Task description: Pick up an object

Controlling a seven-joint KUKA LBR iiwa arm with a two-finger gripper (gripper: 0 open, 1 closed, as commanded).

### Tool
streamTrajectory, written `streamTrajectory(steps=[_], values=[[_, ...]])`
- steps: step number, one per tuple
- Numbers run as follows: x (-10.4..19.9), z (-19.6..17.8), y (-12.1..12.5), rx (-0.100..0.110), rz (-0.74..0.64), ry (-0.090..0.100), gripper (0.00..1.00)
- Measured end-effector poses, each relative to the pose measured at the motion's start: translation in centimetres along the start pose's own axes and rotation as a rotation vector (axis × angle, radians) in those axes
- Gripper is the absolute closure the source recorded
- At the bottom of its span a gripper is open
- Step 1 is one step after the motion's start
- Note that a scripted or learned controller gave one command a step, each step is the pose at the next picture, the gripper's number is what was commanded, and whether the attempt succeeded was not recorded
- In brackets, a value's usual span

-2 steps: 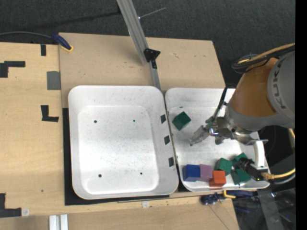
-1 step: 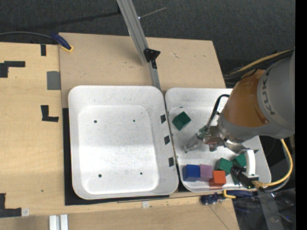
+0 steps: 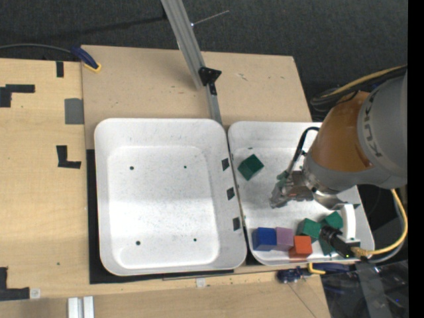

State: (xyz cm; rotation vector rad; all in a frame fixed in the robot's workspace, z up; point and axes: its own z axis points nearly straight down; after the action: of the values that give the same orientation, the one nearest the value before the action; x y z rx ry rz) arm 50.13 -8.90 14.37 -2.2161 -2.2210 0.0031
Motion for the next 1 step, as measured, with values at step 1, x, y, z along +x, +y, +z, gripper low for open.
streamTrajectory(steps=[1], values=[[0.29,-6.25,-0.06,-0.009,0.0,-0.002,1.0]])
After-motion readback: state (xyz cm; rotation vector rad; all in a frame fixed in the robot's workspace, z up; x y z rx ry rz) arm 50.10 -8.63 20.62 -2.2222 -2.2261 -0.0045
